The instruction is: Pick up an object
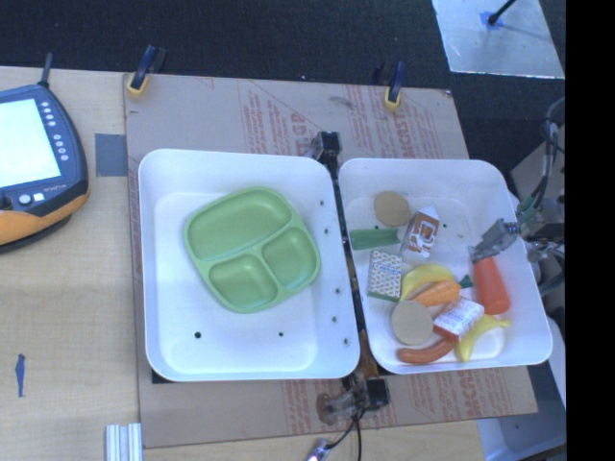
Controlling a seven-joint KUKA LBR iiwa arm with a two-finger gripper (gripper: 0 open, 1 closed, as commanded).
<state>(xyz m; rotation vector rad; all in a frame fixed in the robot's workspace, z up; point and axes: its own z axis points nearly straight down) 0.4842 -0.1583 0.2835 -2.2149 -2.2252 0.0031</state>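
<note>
The right bin (480, 173) holds several small items in a loose pile. Among them are a round tan cookie (391, 207), a brown and white packet (420, 234), a green bar (373, 239) and a checkered packet (385, 275). A yellow banana (429, 279), an orange carrot (439, 294), a red-orange cylinder (491, 285), a tan disc (412, 323), a red and white packet (458, 317) and a sausage (424, 354) lie there too. My gripper (493, 239) hangs low over the bin's right side, just above the red-orange cylinder's upper end. Nothing visible hangs from it.
The left bin (163, 190) carries a green divided plate (252, 248). A tablet controller (34, 166) lies at the bench's left edge. Clamps (141, 73) (393, 86) pin the cardboard sheet at the back. The arm's cabling (543, 214) stands by the right bin's rim.
</note>
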